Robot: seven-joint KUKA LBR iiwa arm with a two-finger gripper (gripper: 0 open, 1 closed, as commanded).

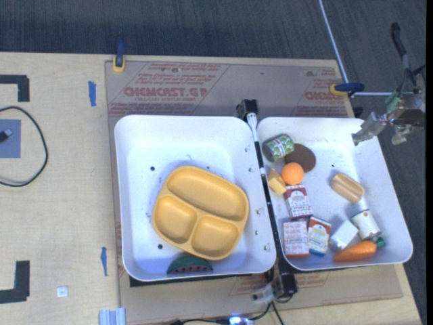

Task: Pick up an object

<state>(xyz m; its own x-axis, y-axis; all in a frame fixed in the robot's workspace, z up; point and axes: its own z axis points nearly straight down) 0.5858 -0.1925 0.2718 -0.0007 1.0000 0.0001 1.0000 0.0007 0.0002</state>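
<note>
The right bin (399,239) holds several small toy foods. Among them are a green can (278,146), a brown disc (304,158), an orange ball (292,173), a tan bread roll (347,187), a red and white carton (297,202) and a carrot (355,250). My gripper (387,124) hangs at the view's right edge, over the far right corner of that bin. It stands apart from every object, and the bread roll is the nearest one to it.
A yellow divided plate (199,212) lies in the left bin (128,154), with a watermelon slice (189,266) at its near wall. Two small cartons (306,238) and a white bottle (365,223) crowd the right bin's near end. A blue clamp (345,87) grips the board's far right.
</note>
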